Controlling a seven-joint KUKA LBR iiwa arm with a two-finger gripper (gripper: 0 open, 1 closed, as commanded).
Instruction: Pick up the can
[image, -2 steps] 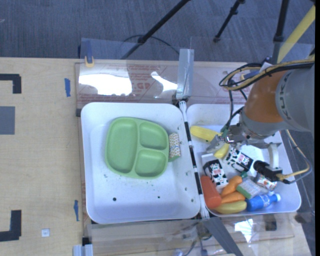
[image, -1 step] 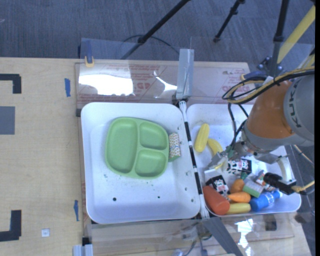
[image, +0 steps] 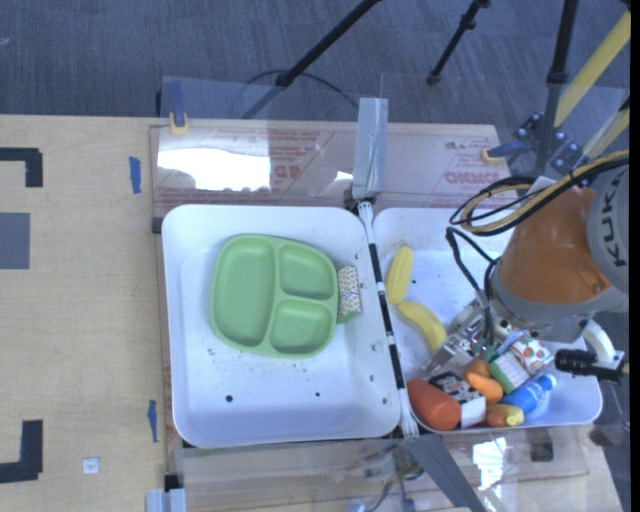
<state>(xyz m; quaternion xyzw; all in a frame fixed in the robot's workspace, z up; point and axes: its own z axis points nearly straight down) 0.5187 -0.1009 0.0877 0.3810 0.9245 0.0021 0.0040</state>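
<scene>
A pale wooden bench (image: 70, 330) stands on grey carpet (image: 150, 40), with black tripod legs (image: 320, 45) behind.

Left bin (image: 190, 330): holds the divided plate (image: 272, 294), with a small packet (image: 348, 292) touching the plate's right edge.
Right bin (image: 575, 400): two bananas (image: 411, 297) at its left; a heap of small items (image: 480, 390) along the near edge.
End effector (image: 462, 342): above the heap, right of the bananas.
</scene>
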